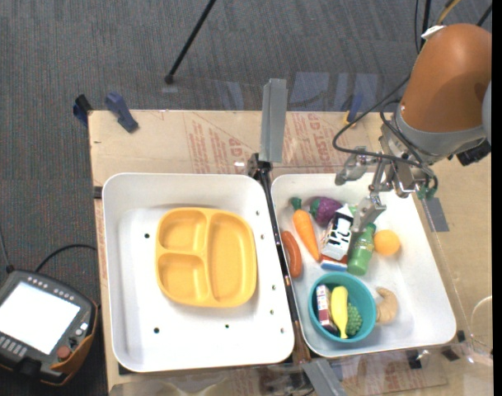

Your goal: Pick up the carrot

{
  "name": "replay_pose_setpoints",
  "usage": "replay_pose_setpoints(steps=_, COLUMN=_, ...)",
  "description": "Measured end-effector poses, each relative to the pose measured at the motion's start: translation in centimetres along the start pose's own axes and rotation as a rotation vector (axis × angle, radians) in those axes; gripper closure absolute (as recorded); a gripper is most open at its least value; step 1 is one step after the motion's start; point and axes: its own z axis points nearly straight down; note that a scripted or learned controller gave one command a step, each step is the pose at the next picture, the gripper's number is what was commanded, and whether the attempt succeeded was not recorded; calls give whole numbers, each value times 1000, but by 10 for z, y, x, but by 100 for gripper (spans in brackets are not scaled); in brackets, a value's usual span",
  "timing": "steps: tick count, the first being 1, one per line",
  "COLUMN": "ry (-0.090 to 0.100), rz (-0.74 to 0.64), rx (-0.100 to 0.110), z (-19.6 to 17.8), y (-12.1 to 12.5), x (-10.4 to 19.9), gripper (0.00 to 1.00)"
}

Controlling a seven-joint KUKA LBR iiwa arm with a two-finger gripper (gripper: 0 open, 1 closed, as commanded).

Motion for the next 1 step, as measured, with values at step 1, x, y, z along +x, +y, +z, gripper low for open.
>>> replay_pose_setpoints(steps=1, ry=-11, rz=-114, rx=1, z=140, y=15, x=-1, gripper=0)
